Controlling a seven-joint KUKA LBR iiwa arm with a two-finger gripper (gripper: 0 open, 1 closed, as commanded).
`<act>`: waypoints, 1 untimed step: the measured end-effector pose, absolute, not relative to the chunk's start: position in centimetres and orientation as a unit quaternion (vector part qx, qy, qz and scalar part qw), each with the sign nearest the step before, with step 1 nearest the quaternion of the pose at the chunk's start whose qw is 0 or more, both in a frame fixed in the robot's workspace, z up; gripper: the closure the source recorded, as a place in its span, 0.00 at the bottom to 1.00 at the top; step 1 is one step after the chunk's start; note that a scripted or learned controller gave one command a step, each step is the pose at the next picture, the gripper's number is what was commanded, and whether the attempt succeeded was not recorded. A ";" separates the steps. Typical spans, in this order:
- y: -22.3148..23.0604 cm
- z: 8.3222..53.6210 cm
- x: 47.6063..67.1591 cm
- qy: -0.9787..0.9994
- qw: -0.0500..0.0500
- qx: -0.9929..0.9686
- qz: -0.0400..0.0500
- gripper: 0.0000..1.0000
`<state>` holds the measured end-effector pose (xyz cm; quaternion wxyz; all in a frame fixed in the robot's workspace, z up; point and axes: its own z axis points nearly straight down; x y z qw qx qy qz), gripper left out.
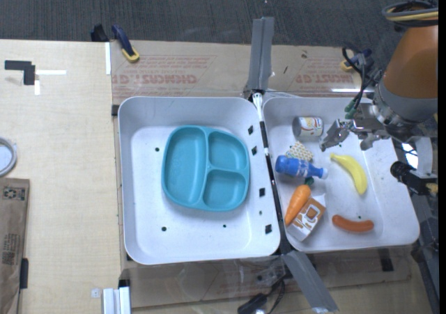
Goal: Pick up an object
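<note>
The right bin holds several small objects. A silver can lies at its back, with a pale netted item and a blue bottle just in front of it. An orange carrot leans on a small orange-and-white carton. A yellow banana and a red sausage lie further right. My gripper hangs over the back of this bin, between the can and the banana. It is open, and nothing sits between its fingers.
The left bin holds a teal divided plate. A grey divider post rises behind the seam between the bins. Yellow-and-blue clamps sit at the cardboard's back edge. A tape roll lies on the bench at far left.
</note>
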<state>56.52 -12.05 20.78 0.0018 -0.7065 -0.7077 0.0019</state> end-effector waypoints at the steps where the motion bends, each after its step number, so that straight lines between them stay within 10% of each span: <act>1: -5.5 20.2 57.3 -0.838 0.002 -0.546 0.001 0.00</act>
